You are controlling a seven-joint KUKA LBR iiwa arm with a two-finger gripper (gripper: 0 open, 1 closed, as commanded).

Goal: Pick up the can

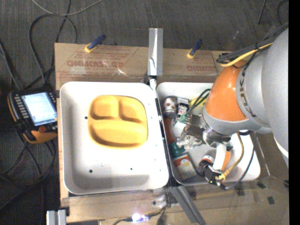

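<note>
The can [169, 106] is seen lying at the far left of the right bin [255, 172]. The gripper [187, 137] is lowered just beside it; its state cannot be told. The can's body should be squarely straddled before closing.

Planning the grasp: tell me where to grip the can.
Grip the can across its round sides, coming from above. It seems to lie on its side in the right bin's far left corner, so the bin wall blocks a sideways approach.
</note>
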